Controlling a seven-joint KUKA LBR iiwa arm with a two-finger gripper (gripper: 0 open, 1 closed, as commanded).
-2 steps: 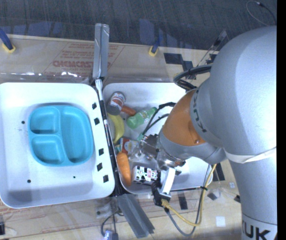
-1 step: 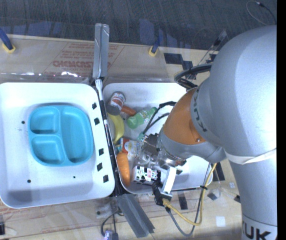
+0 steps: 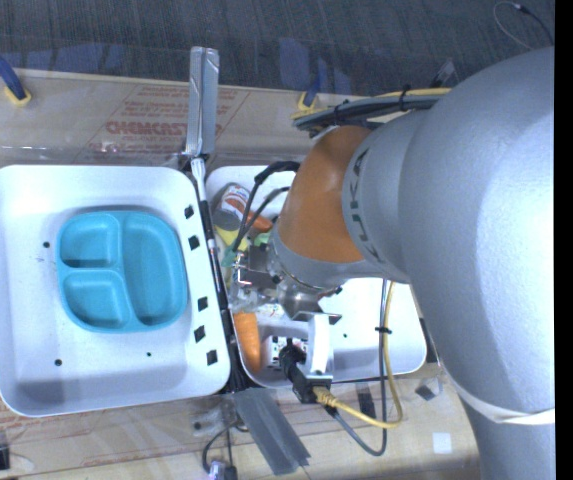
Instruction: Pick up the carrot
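Observation:
An orange carrot (image 3: 249, 339) lies in the right bin (image 3: 396, 358), tight against its left wall near the front. The arm's wrist hangs low over this bin, and the gripper (image 3: 266, 313) sits right above and beside the carrot's upper end. Cables and the wrist body hide the fingertips, and I cannot make out whether the carrot is between them. A small round item with an orange and white label (image 3: 232, 206) and something yellow-green (image 3: 228, 228) lie farther back along the same wall.
The left bin (image 3: 16, 298) holds a blue three-compartment tray (image 3: 123, 270). A black hinged divider (image 3: 206, 268) runs between the bins. The grey arm with its orange band (image 3: 321, 208) covers most of the right bin. A yellow cable (image 3: 386, 368) dangles over its front.

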